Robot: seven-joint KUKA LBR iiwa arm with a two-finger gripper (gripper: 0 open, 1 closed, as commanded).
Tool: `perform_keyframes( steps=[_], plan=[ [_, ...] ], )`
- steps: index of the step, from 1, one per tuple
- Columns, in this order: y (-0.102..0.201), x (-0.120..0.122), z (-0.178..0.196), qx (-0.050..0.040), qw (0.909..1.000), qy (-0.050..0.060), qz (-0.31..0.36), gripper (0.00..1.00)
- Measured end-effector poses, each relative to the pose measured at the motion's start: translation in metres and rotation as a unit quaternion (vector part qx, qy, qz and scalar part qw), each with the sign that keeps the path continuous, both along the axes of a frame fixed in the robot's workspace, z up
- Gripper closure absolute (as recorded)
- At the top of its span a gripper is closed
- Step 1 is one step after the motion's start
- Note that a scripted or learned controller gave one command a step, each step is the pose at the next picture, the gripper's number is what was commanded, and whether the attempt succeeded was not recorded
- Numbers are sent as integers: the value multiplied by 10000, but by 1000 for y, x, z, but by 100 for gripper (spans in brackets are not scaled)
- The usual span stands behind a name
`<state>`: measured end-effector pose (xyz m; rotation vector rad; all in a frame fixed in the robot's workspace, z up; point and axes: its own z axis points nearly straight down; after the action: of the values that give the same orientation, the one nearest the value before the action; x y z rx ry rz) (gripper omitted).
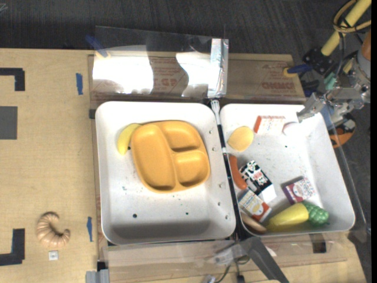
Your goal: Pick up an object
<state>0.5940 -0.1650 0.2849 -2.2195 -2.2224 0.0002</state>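
Observation:
The right bin [330, 152] holds several small items: an orange-and-white box [269, 124], a pale yellow round piece [240, 138], a black-and-white cow-print carton [255, 176], a purple-edged packet [298, 189], a small carton [254, 204] and a yellow toy corn cob [294, 215] with green leaves. My gripper [321, 106] hangs over the bin's far right corner, above the rim and apart from every item. Nothing shows in its grasp.
The left bin [112, 205] carries an orange divided tray [170, 154] with a yellow banana [124, 138] tucked under its left edge. A toy croissant [53, 229] lies on the bench at the left. Clear plastic sheeting [177, 69] stands behind the bins. Yellow cables [347, 16] hang at the upper right.

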Motion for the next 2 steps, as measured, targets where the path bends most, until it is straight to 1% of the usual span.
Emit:
perform_keyframes(
  steps=[1,2],
  plan=[
    [-8,-4,-159,5,9930,46,-1181,0],
    [35,64,-197,15,9839,100,-1783,0]
  ],
)
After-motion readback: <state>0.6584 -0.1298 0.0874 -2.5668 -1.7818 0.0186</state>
